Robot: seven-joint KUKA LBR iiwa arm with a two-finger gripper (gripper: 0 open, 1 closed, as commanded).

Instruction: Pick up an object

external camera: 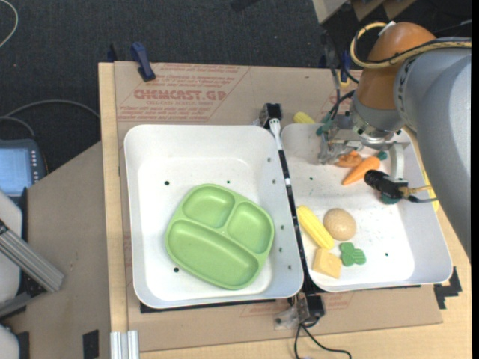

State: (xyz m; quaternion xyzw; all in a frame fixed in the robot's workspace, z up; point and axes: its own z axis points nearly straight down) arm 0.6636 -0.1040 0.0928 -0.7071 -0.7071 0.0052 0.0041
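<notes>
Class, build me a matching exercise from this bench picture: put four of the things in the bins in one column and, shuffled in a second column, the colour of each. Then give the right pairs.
Things:
1. Divided plate in the left bin
2. Carrot near the gripper
3. Egg in the right bin
4. Corn cob beside the egg

Colours:
A. Yellow
B. Light green
C. Beige
D. Orange

Pairs: 1-B, 2-D, 3-C, 4-A
</notes>
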